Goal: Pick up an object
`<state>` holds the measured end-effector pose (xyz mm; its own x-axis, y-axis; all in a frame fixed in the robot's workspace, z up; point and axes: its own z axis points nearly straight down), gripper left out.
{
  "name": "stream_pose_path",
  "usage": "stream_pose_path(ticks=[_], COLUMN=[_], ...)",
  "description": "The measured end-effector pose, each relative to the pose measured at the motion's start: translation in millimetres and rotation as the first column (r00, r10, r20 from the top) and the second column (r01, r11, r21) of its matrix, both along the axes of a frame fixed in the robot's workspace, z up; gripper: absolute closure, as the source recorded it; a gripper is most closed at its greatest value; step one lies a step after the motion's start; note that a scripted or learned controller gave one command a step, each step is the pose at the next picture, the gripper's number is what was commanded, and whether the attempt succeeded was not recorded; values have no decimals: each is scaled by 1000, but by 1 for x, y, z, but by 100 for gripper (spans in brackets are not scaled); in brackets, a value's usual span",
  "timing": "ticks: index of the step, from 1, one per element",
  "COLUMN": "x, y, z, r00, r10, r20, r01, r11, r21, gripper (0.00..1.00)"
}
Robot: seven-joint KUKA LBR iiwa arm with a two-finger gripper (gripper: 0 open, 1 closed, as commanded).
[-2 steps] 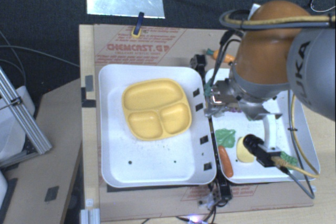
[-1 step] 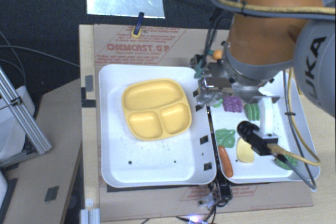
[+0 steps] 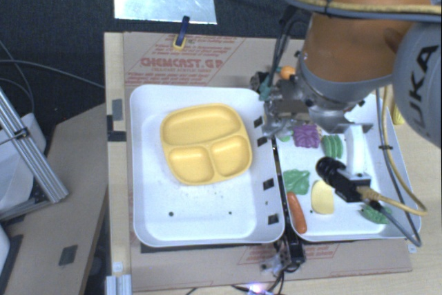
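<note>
— Position of the gripper (image 3: 286, 118)?
— Low over the wall between the two bins, at the far left corner of the right bin (image 3: 345, 223). Hangs under the big orange and grey arm (image 3: 366, 31), covering much of the far part of that bin.
— Open or closed?
— Cannot tell. Too much hidden under the wrist, and blurred as well.
— Holding something?
— Not possible to say from here.
— Things to pick?
— All in the right bin. A purple toy (image 3: 306, 136), maybe grapes, just beside the gripper. A green ribbed piece (image 3: 333, 146) next to it. A white oblong thing (image 3: 356, 148), far end cut off by the arm. A green leafy piece (image 3: 297, 180) nearer the front. A pale yellow rounded piece (image 3: 322, 197). An orange carrot-like stick (image 3: 297, 212) along the left wall. One more green piece (image 3: 373, 213) at the near right, hard to make out.
— And the left bin (image 3: 179, 217)?
— Holds a yellow tray (image 3: 206, 144) with three compartments, lying flat, well apart from the gripper.
</note>
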<state>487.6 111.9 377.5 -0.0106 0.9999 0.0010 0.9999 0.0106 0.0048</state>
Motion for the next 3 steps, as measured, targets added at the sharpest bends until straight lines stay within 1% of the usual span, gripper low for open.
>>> stream_pose_path(ticks=[1,2,3], x=[0,-1,-4], y=[0,50,90], z=[-1,13,-156], r00=[1000,1000,1000], r10=[0,-2,-7], r20=[-1,-2,-17], r01=[0,2,7], r11=[1000,1000,1000], r21=[0,1,-4], gripper=[0,0,0])
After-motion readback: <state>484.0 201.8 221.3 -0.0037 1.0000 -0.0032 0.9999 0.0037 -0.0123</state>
